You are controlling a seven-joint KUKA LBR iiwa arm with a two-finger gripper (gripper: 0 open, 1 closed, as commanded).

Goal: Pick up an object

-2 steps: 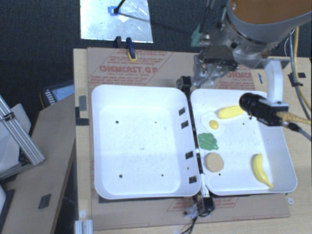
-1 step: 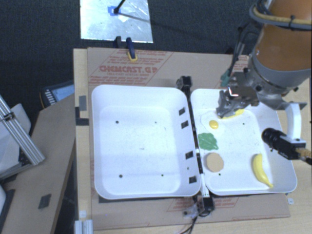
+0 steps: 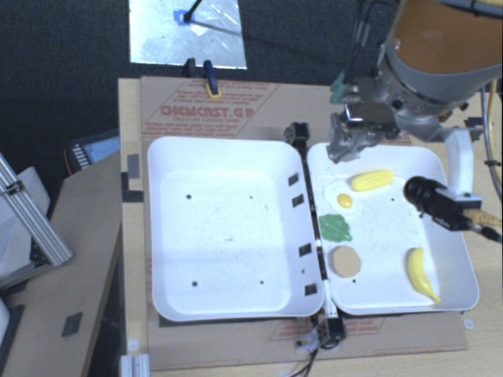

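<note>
Two white bins sit side by side on a cardboard sheet [image 3: 208, 110], touching along a seam with small black clips [image 3: 298, 201]. The left bin [image 3: 228, 234] shows me its white floor, with a few small dark dots on it. The right bin [image 3: 385, 234] holds everything I could pick up. The corn [image 3: 371, 181] lies on its side near the far wall, and the egg [image 3: 342, 199] lies flat just beside it, toward the seam. Nearer the camera along the seam comes the leaf [image 3: 335, 228], with the tan disc [image 3: 344, 261] close by on its near side. The banana [image 3: 420, 273] lies well apart from these, by the near right corner. All five rest on the bin floor, each apart from the others. My gripper [image 3: 344, 149] points down over the far corner of the right bin, next to the seam, near the corn and the egg. Whether it is released or clenched I cannot tell from this slant. Nor can I tell whether it touches the bin's rim. No thing shows in its grasp.
</note>
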